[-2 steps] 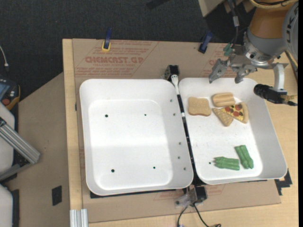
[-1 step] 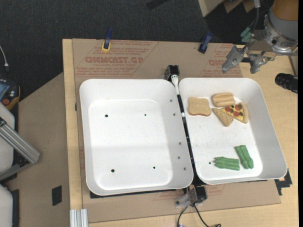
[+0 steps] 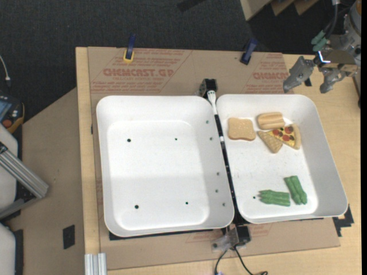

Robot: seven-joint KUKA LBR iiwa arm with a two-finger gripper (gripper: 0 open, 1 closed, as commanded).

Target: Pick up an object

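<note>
The right bin (image 3: 327, 153) holds toy food. A slice of toast (image 3: 241, 129) lies at its upper left, a hot dog bun (image 3: 270, 120) just right of it, and a pizza slice (image 3: 281, 137) below the bun. Two green bean pods lie near the bin's lower right, one crosswise (image 3: 274, 197) and one more upright (image 3: 296, 189). My gripper (image 3: 312, 78) hangs open above the bin's far right corner, over the cardboard, with nothing between its fingers. It is well apart from all the food.
The left bin (image 3: 155, 165) sits beside the right one on a cardboard sheet (image 3: 172, 70). Blue clamps (image 3: 130, 48) (image 3: 249, 50) hold the sheet's far edge. A black clip (image 3: 207, 87) joins the bins at the back.
</note>
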